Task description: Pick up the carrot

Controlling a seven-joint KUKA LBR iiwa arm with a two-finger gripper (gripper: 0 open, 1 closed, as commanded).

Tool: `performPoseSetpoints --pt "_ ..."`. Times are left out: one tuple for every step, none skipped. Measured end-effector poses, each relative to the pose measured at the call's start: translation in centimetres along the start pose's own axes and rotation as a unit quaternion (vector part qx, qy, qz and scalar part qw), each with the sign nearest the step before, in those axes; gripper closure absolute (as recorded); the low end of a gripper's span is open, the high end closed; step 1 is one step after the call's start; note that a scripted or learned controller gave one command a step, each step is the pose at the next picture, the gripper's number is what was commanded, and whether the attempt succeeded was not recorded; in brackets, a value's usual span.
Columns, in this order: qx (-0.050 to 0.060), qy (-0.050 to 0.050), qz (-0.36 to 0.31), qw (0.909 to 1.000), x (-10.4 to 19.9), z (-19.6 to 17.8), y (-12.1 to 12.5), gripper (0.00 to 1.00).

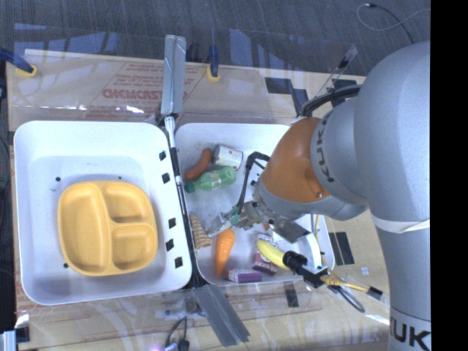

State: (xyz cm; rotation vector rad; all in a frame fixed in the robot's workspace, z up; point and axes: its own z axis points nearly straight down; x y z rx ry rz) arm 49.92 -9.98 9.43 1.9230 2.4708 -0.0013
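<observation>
Hovering over the right bin (191, 196), gripper (240, 216) just above the carrot (224, 247); jaws' state impossible to tell, perhaps touching its top end.

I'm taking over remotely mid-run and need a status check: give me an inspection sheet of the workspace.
Surface: two white bins side by side, left bin, right bin.
Job's things: carrot lies in the right bin, not lifted.
Clutter: yellow divided tray in the left bin; sausage, green item, banana, purple item in the right.
Grippers: gripper sits low just above the carrot; fingers unclear.
Cables: thin cable at top right.
Surroundings: cardboard sheet behind the bins.
</observation>
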Motion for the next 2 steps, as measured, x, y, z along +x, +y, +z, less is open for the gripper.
performPoseSetpoints --pt "0.004 0.005 -0.075 0.9972 3.2 -9.6 2.0 0.0" --pt "0.004 0.006 -0.137 0.9906 -1.3 0.6 -2.1 0.0"
